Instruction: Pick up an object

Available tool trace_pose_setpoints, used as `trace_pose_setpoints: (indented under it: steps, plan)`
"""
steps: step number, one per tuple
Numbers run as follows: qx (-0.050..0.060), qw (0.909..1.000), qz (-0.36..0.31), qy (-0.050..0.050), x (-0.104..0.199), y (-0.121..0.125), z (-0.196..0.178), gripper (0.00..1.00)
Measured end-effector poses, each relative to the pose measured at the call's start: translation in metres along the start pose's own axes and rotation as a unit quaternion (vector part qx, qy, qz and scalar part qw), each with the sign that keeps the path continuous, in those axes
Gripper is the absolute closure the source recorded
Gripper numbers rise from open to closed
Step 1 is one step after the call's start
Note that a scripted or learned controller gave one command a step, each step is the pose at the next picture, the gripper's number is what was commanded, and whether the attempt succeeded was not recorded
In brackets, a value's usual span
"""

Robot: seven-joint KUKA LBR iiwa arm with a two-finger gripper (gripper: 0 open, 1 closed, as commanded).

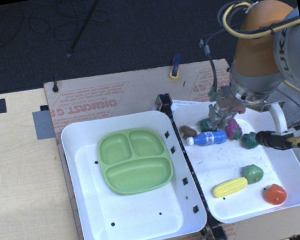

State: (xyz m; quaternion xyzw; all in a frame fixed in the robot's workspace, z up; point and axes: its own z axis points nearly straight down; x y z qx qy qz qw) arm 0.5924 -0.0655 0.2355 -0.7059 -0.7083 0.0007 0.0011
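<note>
My gripper [219,119] hangs over the back of the right bin [291,201], just above a blue bottle [208,138] that lies on its side. A purple toy [232,128] sits right beside the gripper, and a dark green thing [205,124] lies under it. A small brown object [188,131] rests at the bin's left wall. Farther front lie a yellow corn cob [230,187], a green toy [253,173] and a red tomato [275,194]. A teal piece [249,140] lies to the right.
The left bin [93,224] holds a green divided plate [135,160]. A black divider [183,162] runs between the two bins. Brown cardboard [106,98] lies under both bins.
</note>
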Motion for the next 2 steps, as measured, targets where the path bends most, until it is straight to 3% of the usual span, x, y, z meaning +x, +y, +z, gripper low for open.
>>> trace_pose_setpoints:
  steps: [2]
  plan:
    - [0.001, 1.0000, -0.001, 0.000, 0.003, 0.000, 0.014, 1.00]
